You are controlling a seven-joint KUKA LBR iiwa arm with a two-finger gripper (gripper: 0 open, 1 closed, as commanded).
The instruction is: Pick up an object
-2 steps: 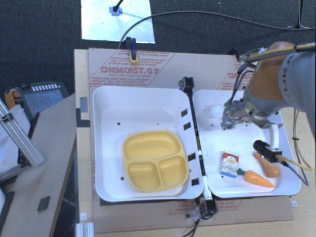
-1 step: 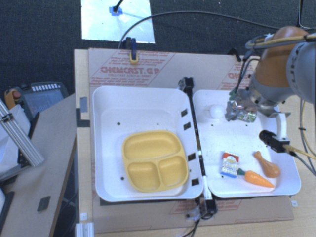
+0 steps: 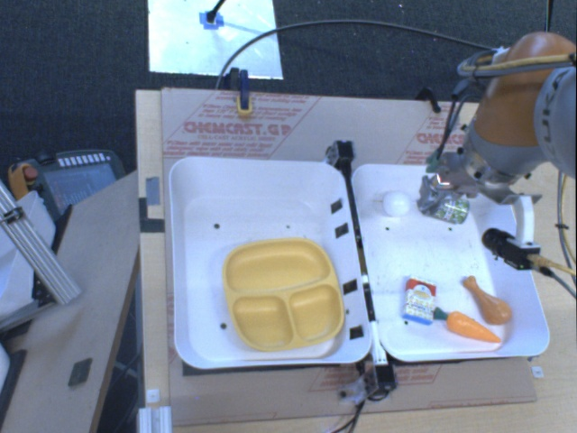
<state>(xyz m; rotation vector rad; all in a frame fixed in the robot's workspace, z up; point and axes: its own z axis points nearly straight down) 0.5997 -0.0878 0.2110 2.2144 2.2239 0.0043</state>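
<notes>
- Gripper point(image 3: 444, 198) low at right bin's point(image 3: 541, 332) 12 o'clock, over a can point(image 3: 448, 209); grip cannot be told.
- Ball point(image 3: 395, 203) just beside, at 9 o'clock.
- Carrot point(image 3: 471, 327) at 5 o'clock.

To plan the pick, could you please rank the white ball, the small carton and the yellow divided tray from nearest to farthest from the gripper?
From the gripper:
1. White ball, just to its left, right bin.
2. Small carton, right bin's front.
3. Yellow divided tray, left bin.

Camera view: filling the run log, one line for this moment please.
gripper: over right bin, at green can | grasp: unclear | white ball: beside
</notes>
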